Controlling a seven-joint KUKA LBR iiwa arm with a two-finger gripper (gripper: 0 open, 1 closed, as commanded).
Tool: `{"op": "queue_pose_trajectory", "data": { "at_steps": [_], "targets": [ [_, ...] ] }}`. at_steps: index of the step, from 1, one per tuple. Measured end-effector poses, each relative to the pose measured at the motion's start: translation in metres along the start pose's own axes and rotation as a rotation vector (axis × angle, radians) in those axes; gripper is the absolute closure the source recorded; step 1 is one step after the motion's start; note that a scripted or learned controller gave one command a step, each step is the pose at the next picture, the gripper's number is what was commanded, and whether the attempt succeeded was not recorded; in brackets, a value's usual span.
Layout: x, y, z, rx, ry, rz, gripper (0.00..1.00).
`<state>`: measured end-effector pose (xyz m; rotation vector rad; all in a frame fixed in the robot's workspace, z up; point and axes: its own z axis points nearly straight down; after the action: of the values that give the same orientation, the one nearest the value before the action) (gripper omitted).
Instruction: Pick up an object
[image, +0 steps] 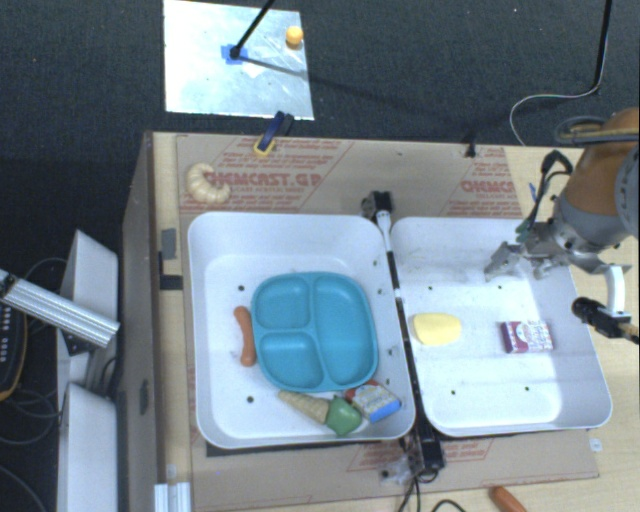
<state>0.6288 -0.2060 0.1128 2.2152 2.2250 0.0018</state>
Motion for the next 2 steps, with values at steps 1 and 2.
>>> {"op": "queue_pose_trajectory", "data": {
  "at_steps": [1,2],
  "targets": [
    [-0.001,-0.061,-0.023,0.0,-0.001,0.002,0.0],
    [0.0,-0.101,0.01,0.002,0.0,0.003,0.0]
  ]
}}
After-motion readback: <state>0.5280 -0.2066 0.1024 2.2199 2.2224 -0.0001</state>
